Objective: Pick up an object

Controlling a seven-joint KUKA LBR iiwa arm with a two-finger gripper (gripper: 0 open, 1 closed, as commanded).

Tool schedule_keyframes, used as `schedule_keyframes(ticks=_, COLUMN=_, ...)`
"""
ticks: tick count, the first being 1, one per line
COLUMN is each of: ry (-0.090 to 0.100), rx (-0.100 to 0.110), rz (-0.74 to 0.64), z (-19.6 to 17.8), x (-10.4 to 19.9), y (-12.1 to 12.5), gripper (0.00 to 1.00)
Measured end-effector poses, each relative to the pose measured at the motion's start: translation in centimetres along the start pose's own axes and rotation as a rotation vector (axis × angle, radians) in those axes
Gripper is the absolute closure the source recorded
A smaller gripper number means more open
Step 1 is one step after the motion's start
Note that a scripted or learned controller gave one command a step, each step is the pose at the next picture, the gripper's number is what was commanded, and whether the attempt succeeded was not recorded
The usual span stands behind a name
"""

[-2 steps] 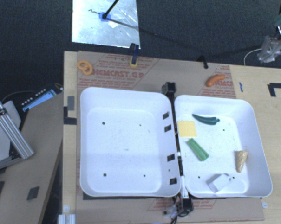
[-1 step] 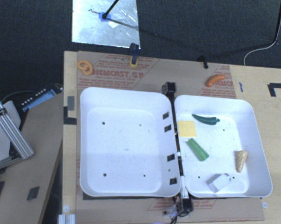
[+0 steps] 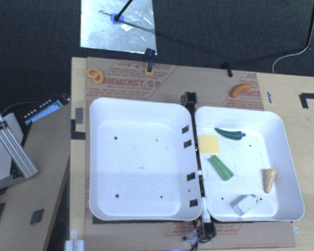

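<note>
Five small pieces lie apart in the right bin at the frame's right, dark green pepper, yellow slab, green stick, beige piece and white block, spaced, I judge, for single grasps, though I cannot tell my gripper's state.

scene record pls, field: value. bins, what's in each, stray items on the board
left bin: white, shallow, no objects seen in it
right bin: white, holds five items
dark green pepper: back of right bin
yellow square: beside the centre divider
green stick: middle, lying at a slant
beige cone: right side
white block: front
orange sausage: on board behind right bin
pretzel: board's back left corner
</note>
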State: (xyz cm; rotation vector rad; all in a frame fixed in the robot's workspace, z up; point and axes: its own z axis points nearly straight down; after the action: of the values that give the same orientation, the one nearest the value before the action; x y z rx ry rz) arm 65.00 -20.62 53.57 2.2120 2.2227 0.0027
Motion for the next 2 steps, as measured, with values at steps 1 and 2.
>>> schedule_keyframes(ticks=1, ry=0.006, rx=0.009, rz=0.005, z=5.0, x=2.9, y=-11.9, gripper=1.00)
schedule_keyframes(ticks=2, ry=0.000, rx=0.001, rz=0.004, z=4.5, x=-0.1, y=-5.2, gripper=1.00)
